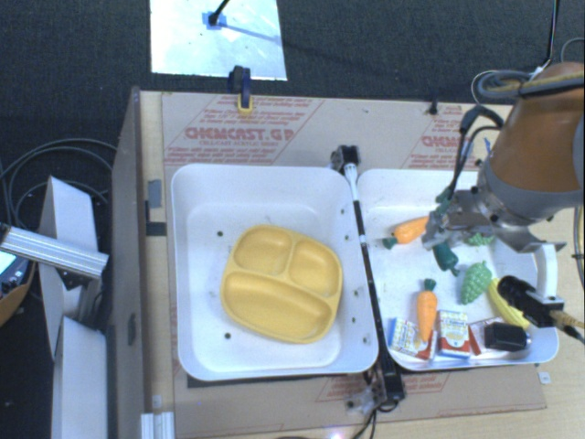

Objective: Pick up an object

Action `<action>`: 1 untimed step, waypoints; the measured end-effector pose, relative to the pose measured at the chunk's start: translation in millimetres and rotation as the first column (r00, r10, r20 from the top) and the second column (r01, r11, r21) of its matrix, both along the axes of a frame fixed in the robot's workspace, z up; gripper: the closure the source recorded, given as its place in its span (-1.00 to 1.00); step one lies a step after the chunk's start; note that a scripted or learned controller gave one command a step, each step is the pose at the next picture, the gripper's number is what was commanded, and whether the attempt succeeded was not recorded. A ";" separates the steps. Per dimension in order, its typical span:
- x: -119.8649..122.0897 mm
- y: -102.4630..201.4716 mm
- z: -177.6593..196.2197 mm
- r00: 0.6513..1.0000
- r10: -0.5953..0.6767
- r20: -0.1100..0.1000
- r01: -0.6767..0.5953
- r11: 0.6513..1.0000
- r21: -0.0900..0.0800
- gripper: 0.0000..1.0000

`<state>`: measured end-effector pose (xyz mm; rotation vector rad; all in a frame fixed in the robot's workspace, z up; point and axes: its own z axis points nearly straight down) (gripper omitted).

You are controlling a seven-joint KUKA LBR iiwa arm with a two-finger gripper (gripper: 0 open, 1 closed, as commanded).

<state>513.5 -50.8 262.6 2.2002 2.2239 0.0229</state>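
With finger state impossible to tell, the gripper (450, 231) hangs over the right bin (384, 190), centre right of frame; an orange carrot (410, 230) lies just left, long axis pointing upper right.

— What can't you make out around the right bin (548, 350)?

— Your arm (539, 144) is cut off by the right edge, and its wrist covers the bin's far right part. The gripper (450, 236) is too dark and tangled to read. A carrot (409, 231) just left of it is partly hidden.

— And the packets (437, 335)?

— Their print at the bin's near wall is too small to read.
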 end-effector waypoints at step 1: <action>20.9 24.8 -37.0 1.000 -0.005 -0.019 0.005 1.000 -0.001 1.00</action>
